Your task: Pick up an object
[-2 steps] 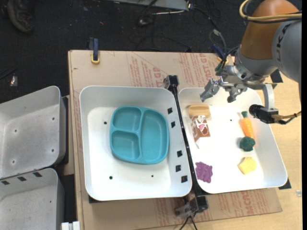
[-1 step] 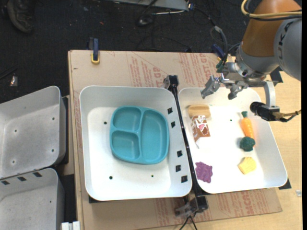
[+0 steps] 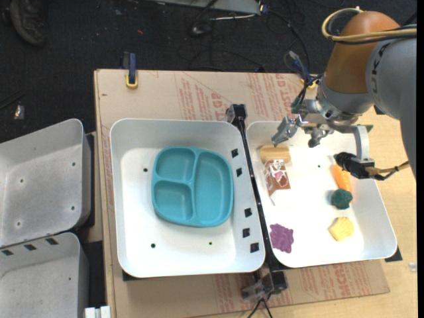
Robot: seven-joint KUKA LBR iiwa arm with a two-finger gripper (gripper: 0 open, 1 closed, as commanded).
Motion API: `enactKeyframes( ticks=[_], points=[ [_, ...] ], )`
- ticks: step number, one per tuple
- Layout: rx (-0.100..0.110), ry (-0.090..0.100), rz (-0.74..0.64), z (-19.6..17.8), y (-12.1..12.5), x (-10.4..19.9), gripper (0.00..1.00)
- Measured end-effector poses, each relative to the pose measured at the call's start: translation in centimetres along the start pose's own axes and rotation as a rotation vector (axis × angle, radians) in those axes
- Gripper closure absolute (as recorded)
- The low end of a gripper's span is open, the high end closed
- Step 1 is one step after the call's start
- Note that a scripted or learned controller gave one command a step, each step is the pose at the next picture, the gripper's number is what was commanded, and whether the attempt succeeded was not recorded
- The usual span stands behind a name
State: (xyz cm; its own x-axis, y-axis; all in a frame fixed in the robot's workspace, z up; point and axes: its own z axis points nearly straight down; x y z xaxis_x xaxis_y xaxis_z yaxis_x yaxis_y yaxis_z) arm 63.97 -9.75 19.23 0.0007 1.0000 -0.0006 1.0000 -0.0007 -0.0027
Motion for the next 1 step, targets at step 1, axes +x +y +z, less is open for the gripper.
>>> enactKeyframes(
  ticks=[1],
  points=[
    [0.000,0.001,-0.001,6.16,-0.07,0.66,0.00]
  ],
)
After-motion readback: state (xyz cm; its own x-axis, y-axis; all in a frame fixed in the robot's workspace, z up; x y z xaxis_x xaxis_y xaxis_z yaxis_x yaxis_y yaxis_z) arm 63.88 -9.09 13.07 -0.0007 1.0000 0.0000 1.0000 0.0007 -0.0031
